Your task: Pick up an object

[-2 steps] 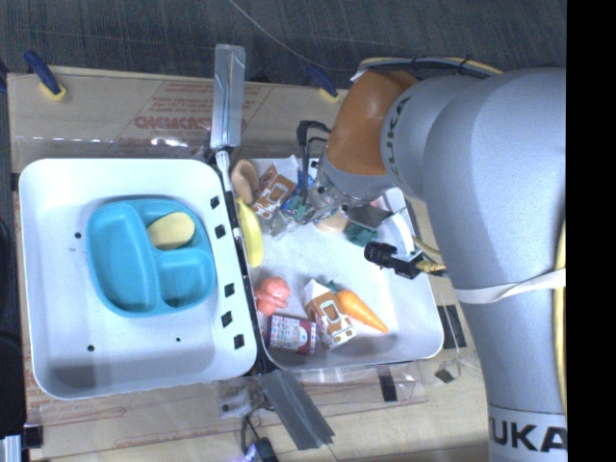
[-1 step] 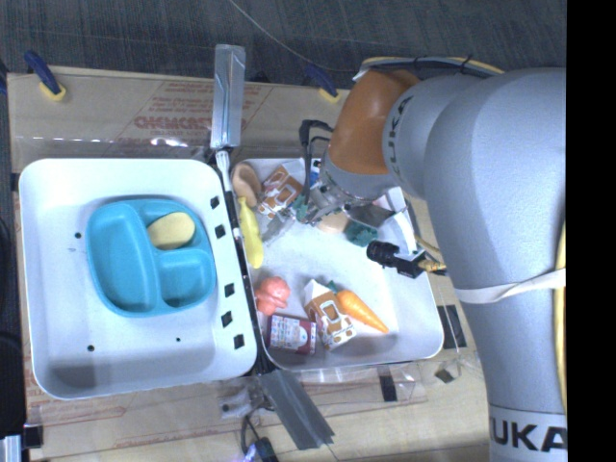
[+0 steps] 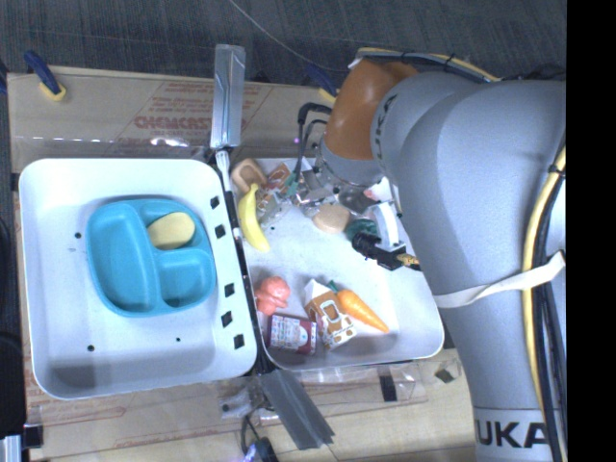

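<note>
My gripper [image 3: 306,189] reaches down into the back of the right bin [image 3: 414,327], among small items near a beige round piece [image 3: 332,219]. A yellow banana [image 3: 252,219] lies just left of it, along the bin's left wall. Toward the front lie a pink-red round fruit [image 3: 272,294], a small red can [image 3: 291,334], a small carton [image 3: 331,321] and an orange carrot [image 3: 363,310]. The arm covers the bin's back right corner.
The left bin [image 3: 58,345] holds a blue divided tray [image 3: 144,256] with a yellow lemon-like item [image 3: 172,229] in its upper right compartment. A tan piece [image 3: 248,173] and a dark green item [image 3: 366,229] sit near the gripper.
</note>
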Motion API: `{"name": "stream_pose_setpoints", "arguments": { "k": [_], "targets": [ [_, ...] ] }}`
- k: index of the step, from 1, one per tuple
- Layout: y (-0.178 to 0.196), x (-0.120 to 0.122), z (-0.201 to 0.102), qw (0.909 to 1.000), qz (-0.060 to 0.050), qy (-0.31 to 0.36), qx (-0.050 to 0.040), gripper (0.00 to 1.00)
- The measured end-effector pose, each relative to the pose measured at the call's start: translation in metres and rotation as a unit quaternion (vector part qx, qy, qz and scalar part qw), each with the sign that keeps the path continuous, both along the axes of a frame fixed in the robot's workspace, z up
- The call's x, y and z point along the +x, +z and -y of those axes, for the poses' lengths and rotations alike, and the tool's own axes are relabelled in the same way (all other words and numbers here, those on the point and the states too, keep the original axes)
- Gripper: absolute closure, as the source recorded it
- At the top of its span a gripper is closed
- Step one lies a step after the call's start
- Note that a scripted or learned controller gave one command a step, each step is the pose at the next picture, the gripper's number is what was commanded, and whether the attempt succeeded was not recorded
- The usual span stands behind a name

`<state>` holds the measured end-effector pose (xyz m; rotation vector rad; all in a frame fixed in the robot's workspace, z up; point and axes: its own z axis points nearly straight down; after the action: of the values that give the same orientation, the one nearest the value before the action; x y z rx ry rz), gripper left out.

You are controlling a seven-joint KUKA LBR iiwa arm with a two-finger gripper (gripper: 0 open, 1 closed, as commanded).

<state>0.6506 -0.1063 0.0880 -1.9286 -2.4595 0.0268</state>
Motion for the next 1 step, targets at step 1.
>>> {"name": "stream_pose_setpoints", "arguments": {
  "k": [1],
  "targets": [
    [0.0112,0.0027,-0.0026,1.0,0.004,0.004,0.0002,1.0]
  ]
}}
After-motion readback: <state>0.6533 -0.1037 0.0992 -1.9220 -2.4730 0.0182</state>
